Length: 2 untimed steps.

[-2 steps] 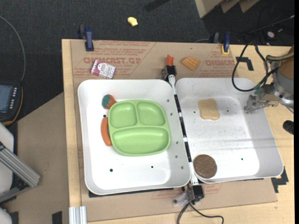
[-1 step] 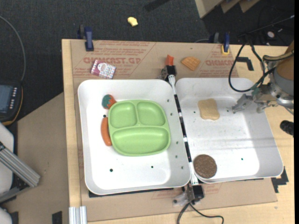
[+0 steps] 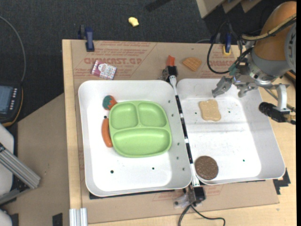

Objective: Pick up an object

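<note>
My gripper [image 3: 230, 91] hangs over the back of the right bin [image 3: 263, 145], open, with nothing between its fingers. A tan biscuit-shaped piece [image 3: 209, 110] lies in that bin just in front of and left of the gripper, apart from it. A round brown disc [image 3: 206, 167] rests at the bin's front left corner. In the left bin [image 3: 94, 164] sits a green divided plate [image 3: 139, 128]. An orange sausage-like piece [image 3: 106, 132] lies along the plate's left side, and a small teal and red object [image 3: 109, 101] sits by its back left corner.
Behind the bins, on the brown board, lie a tan cookie [image 3: 191, 63], a pink and white packet [image 3: 104, 70] and an orange-topped clamp [image 3: 170, 69] on the divider. Blue clamps [image 3: 87, 37] stand at the board's back edge. Black cables [image 3: 221, 55] run near the arm.
</note>
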{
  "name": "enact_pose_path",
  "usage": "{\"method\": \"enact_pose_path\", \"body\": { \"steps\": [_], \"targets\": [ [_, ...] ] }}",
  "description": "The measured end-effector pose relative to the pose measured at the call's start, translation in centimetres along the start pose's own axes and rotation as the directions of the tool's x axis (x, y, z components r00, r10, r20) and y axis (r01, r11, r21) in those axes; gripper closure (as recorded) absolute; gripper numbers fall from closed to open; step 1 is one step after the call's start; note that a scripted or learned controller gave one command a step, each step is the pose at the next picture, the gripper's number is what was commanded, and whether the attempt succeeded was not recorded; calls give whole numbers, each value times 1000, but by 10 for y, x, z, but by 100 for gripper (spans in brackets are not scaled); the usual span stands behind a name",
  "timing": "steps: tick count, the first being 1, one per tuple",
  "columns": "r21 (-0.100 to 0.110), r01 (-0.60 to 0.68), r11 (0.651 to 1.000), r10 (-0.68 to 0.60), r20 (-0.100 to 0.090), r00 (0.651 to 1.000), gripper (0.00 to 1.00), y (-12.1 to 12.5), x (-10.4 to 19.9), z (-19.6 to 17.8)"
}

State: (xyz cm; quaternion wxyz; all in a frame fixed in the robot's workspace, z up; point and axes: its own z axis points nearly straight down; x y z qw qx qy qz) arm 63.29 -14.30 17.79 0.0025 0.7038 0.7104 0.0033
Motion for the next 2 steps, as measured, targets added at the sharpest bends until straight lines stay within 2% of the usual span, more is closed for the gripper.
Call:
{"method": "enact_pose_path", "body": {
  "steps": [1, 2],
  "targets": [
    [13, -5, 1000, 5, -2, 1000, 0, 0, 47, 48],
    [7, -10, 1000, 10, 4, 1000, 0, 9, 32, 94]
  ]
}}
